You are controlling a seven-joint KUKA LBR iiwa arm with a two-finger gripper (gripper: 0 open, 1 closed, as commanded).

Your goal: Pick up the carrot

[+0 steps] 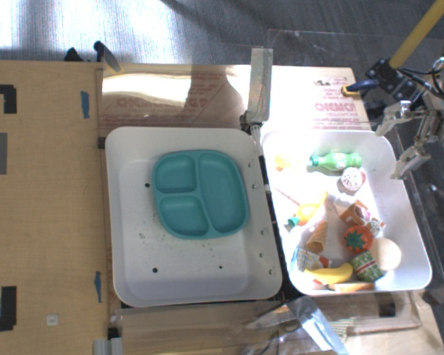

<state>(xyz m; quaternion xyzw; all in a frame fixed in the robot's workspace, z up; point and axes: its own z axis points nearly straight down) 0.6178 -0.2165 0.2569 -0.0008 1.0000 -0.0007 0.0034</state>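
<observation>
Hand (pixel 408 140), slim metal fingers spread wide, hangs over the glossy white bin's (pixel 418 231) rim.

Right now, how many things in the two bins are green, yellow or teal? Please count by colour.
Teal: 1, the divided plate.
Green: 1, the bottle.
Yellow: 2, the banana and a small yellow piece.
Total: 4.

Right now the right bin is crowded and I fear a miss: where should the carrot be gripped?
Probably across its thicker middle, coming straight down from above: the carrot lies flat and slanted among other toys, with the tomato close at its right.
</observation>
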